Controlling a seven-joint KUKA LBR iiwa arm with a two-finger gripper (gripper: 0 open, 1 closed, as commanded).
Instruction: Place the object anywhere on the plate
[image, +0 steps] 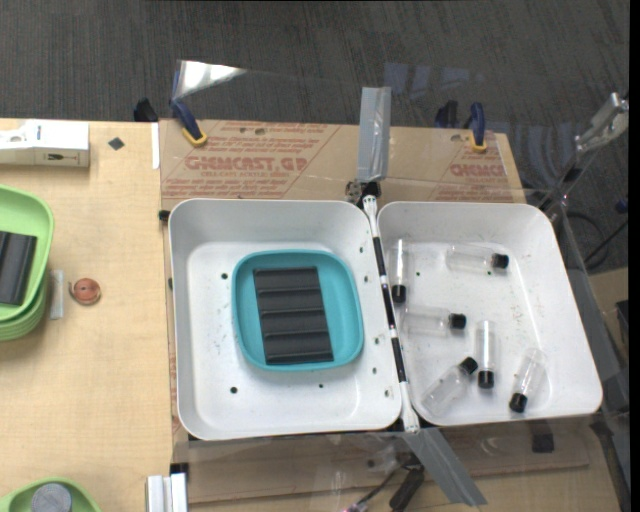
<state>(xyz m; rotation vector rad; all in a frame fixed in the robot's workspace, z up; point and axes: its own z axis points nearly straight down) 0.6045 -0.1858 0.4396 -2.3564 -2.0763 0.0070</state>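
A: What sort of place? Looks like a robotics lab / test bench, not a home.

B: Why?

A: Two white bins side by side on a wooden bench, printed cardboard clamped at the far edge w/ orange-tipped clamps. Right bin has clear vials w/ black caps. Left bin: teal plate w/ a black ribbed insert.

B: Floor?

A: Grey carpet, far side. Lab-ish.
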